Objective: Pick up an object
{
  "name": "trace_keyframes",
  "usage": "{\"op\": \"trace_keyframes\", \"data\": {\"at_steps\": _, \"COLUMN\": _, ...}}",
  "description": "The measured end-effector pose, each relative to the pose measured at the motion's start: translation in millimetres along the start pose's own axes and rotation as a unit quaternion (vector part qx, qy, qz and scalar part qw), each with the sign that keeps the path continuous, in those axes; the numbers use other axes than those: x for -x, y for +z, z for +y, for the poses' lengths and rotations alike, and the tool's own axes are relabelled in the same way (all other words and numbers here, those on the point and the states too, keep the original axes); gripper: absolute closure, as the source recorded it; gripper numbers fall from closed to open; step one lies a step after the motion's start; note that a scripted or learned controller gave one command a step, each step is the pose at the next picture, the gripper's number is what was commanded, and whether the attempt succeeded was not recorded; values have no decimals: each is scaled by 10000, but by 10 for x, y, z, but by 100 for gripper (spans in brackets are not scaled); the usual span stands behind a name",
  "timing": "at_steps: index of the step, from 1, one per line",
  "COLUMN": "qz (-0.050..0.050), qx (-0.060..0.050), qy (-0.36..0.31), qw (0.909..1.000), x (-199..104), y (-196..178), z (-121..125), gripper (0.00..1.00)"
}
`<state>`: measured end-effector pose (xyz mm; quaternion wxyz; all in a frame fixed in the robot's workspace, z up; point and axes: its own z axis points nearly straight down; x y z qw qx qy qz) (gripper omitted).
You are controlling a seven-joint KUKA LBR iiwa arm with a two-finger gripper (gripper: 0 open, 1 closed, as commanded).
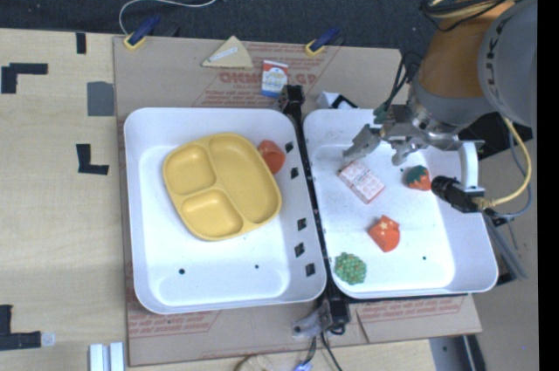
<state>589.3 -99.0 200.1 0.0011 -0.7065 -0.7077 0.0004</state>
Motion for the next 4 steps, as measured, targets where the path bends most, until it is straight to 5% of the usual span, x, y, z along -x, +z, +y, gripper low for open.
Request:
{"op": "trace_keyframes", "data": {"at_steps": 1, "qz": -2, "qx": -3, "qy": 8, "qw": 10000, "x": 379, "y": 1063, "z": -527, "gripper": 0}}
{"op": "trace_keyframes", "data": {"at_steps": 2, "qz": -17, "qx": 46, "qy": 5, "qw": 10000, "x": 353, "y": 1134, "z": -872, "gripper": 0}}
{"op": "trace_keyframes", "data": {"at_steps": 3, "qz": -26, "qx": 50, "qy": 9, "qw": 10000, "x": 361, "y": 1038, "z": -870, "gripper": 100}}
{"op": "trace_keyframes", "data": {"at_steps": 4, "qz": -3, "qx": 18, "qy": -6, "qw": 10000, "x": -298, "y": 70, "z": -393, "gripper": 100}}
